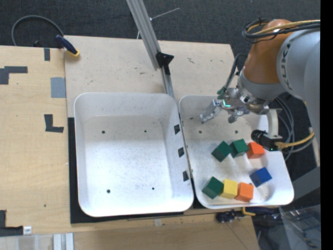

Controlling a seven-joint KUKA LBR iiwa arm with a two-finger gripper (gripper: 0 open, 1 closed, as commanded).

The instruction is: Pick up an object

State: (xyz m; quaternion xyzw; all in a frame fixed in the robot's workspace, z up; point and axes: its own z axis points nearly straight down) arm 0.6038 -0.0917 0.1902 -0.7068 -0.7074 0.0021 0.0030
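My gripper (220, 114) hangs over the far part of the right bin (196, 139), its two fingers spread open with nothing between them. Several blocks lie nearer the front of that bin. A dark green block (221, 151), a green block (239, 147) and an orange block (255, 150) form a row below the gripper. A blue block (260, 176) sits to the right. Along the front edge stand a green block (213, 187), a yellow block (229, 188) and an orange block (244, 191).
The left bin (125, 155) sits beside the right one, with a raised divider between them. A slanted metal post (148, 33) rises behind the bins. The arm's orange band and cables (270, 56) crowd the right side.
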